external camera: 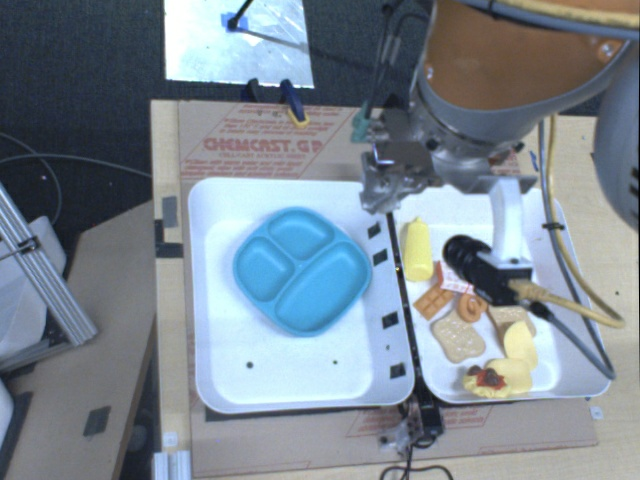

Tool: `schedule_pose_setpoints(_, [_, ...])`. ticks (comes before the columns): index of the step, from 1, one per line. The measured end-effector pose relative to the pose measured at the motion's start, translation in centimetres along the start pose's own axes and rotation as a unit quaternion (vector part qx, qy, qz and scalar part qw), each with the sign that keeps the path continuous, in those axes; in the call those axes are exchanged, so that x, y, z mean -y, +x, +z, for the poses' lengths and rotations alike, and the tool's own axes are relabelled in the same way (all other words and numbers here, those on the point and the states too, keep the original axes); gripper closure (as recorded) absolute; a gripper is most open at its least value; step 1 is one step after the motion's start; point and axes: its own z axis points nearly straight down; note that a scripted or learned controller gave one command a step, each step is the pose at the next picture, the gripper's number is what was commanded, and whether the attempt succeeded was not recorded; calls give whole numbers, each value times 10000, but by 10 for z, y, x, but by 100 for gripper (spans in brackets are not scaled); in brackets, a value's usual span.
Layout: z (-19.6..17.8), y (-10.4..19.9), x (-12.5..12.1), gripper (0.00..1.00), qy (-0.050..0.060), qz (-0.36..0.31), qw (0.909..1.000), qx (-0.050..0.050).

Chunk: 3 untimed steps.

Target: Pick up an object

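Two white bins (215, 268), one blue plate (302, 271)

Arm (520, 38): orange band and grey wrist cut off by top and right frame edges. Claw (385, 193): fingertips too dark and blurred to read. Right bin (575, 353): back rim and upper portion hidden under the wrist. Food pieces at lower right (492, 376): small, partly overlapping, kinds indistinct. Worktop (120, 268): left part cut by frame edge.
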Motion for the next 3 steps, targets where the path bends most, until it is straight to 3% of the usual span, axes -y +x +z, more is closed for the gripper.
schedule_pose_setpoints(1, [75,-37,-64,100,87,61,9999,48])
schedule_pose_setpoints(2, [117,-82,-159,100,72,65,9999,53])
schedule_pose_setpoints(3, [262,-27,-168,100,119,17,9999,40])
